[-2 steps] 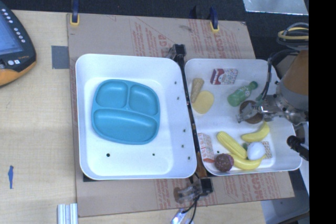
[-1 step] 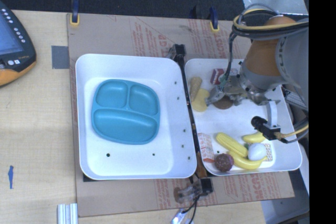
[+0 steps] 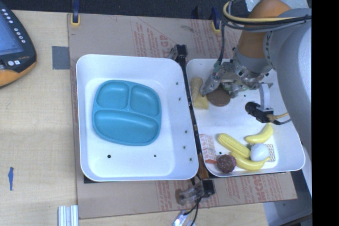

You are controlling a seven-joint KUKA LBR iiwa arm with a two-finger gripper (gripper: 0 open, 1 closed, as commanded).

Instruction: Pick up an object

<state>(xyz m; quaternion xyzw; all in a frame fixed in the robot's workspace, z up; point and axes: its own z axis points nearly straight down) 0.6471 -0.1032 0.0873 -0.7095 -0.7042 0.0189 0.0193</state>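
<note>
Gripper (image 3: 220, 87) low in right bin (image 3: 288, 164), over brown round object (image 3: 218, 97) beside pale yellow block (image 3: 198, 94); bananas (image 3: 241, 150), white ball (image 3: 259, 152), dark ball (image 3: 226, 162) near front; blue divided plate (image 3: 127, 113) in left bin (image 3: 92, 166)

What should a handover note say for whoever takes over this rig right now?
Gripper: low in the right bin, at its far end, over a brown round object; finger state unreadable, no grasp confirmed.
Right bin also holds a pale yellow piece, bananas, a white ball and a dark ball.
Left bin: blue divided plate.
Done: approach only, by the look of it.
Left: secure a grasp and lift.
</note>
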